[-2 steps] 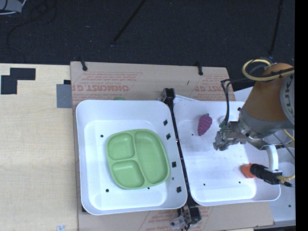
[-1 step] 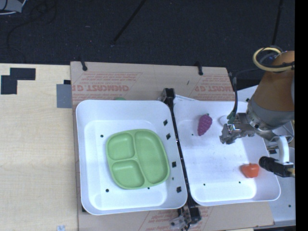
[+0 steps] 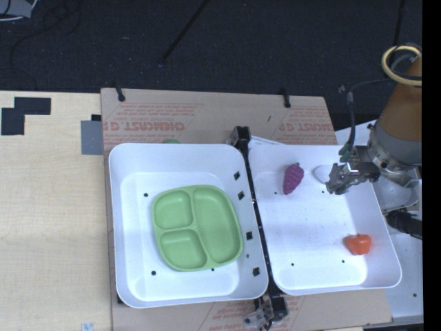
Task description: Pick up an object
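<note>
While the end effector hovers, purple fruit lies beside it (apart).

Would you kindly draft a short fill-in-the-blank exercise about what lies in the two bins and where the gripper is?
1. The green divided plate lies in the ____ bin of the camera view.
2. The plate has ____ compartments.
3. The purple grape-like object and the small orange object both lie in the ____ bin.
4. Of those two objects, the gripper is nearer the ____ one.

Missing words: left; three; right; purple
</note>
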